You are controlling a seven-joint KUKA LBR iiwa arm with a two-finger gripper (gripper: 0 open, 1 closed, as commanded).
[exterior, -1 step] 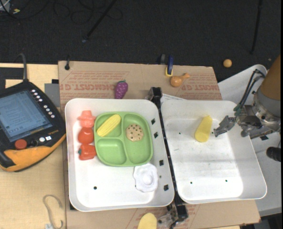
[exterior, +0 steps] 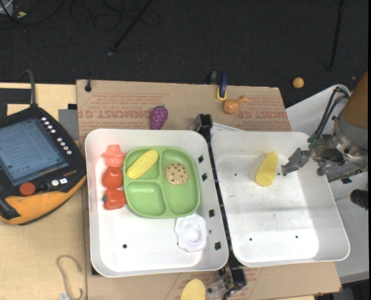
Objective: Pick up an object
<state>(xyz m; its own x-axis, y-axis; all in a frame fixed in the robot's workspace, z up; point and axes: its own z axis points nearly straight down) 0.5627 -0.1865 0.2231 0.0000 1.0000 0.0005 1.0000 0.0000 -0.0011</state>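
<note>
Two shallow white plastic bins sit side by side, the left bin (exterior: pixel 101 242) and the right bin (exterior: pixel 323 242). One green three-compartment plastic plate (exterior: pixel 163 202) lies in the left bin, carrying one yellow toy corn cob (exterior: pixel 141 163) and one round tan cookie (exterior: pixel 176 174). Beside the plate are three red-to-pink toy pieces (exterior: pixel 112 177) in a column, and one white ruffled object (exterior: pixel 191 233). The right bin holds one yellow cylindrical block (exterior: pixel 267 168). On the cardboard behind lie one purple toy grape bunch (exterior: pixel 159 116) and one orange pear-shaped toy (exterior: pixel 233 104). One small orange ball (exterior: pixel 298 82) rests on the dark floor. One yellow rounded object (exterior: pixel 193 289) sits at the front edge. One orange-and-grey handheld control pendant (exterior: pixel 29 161) is at left.
</note>
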